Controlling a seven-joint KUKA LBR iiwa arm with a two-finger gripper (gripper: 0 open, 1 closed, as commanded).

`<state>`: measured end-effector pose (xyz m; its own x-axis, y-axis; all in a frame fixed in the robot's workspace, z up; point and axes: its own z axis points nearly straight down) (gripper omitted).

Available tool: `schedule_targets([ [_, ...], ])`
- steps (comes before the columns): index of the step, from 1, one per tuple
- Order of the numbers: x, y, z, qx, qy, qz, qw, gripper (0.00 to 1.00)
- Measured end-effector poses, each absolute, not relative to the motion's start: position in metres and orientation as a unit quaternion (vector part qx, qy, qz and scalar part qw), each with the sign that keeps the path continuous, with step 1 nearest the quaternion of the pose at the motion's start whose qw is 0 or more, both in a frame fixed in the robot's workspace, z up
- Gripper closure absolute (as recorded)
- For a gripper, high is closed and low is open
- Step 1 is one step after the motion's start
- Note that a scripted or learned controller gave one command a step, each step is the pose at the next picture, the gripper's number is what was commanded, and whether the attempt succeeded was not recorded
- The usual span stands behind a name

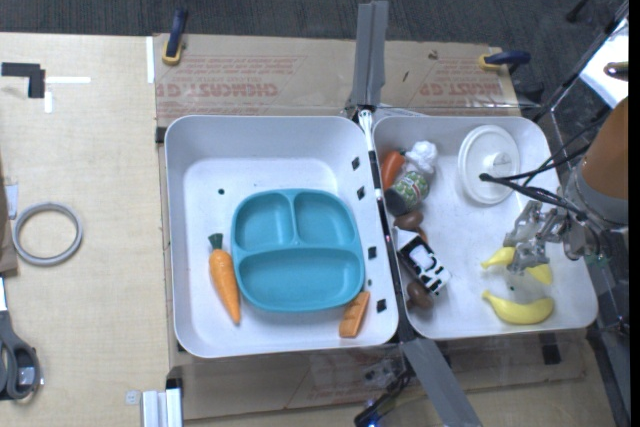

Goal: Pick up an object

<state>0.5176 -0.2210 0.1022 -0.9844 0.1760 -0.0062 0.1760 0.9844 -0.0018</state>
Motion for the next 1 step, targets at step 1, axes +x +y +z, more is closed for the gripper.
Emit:
schedule_targets([
  [1, 0.568, -0.2016, 0.1981, 0.037, 0.999, -0.0001, 0.002, 1.0],
])
